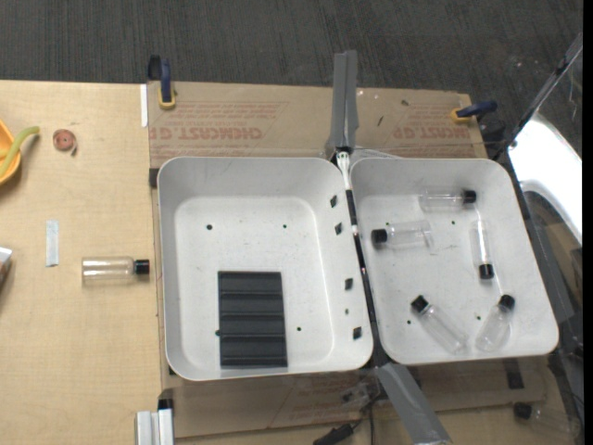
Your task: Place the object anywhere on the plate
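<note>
Claw first: can't tell from this shot whether it's apart, together or clamped on anything, so I'm not guessing.

Going left to right: an orange thing is cut off by the frame edge, no idea what it is. One stray vial lies on its side on the wooden bench, outside the bins. The left bin has the plate, a dark ribbed slab sitting near its front wall with nothing on it yet.

The right bin holds the likely candidates, all lying down: a middle vial, a back vial, a thin tube, and two front vials close to the front wall.

Handling guess: small clear tubes with black caps, so light and stiff, but smooth and round. They'll probably roll or squirt out of a sloppy pinch. I'd grab across the mid-body, square to the long axis. Glass or plastic? Can't tell, so treat them as breakable.

Hard to see: the clear bodies nearly vanish against the white bin, only the caps pop. Can't say whether the two front ones touch at their far ends.
</note>
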Motion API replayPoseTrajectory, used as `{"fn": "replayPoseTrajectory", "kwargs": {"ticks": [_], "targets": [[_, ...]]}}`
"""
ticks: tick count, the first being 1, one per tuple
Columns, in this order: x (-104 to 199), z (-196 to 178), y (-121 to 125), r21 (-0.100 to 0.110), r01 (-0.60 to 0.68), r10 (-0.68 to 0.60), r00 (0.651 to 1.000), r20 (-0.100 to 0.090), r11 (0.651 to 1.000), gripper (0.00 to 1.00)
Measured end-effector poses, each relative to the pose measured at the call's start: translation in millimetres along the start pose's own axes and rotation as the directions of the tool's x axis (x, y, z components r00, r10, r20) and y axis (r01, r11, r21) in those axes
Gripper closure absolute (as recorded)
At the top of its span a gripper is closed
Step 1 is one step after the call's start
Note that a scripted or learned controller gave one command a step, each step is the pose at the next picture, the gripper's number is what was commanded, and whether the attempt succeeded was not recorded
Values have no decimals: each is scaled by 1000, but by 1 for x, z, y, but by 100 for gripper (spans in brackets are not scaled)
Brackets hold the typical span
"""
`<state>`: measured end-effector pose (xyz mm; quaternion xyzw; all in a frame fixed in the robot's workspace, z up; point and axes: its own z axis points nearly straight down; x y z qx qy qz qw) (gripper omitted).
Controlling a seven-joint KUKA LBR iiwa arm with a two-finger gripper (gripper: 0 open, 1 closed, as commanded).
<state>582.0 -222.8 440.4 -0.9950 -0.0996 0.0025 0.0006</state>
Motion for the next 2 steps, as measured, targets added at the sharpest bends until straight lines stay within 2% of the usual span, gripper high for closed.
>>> {"fn": "replayPoseTrajectory", "kwargs": {"ticks": [1, 2], "targets": [[54, 1, -30, -1, 2, -2, 1000, 0, 1000, 0], [70, 1, 14, -1, 1, -1, 1000, 0, 1000, 0]]}}
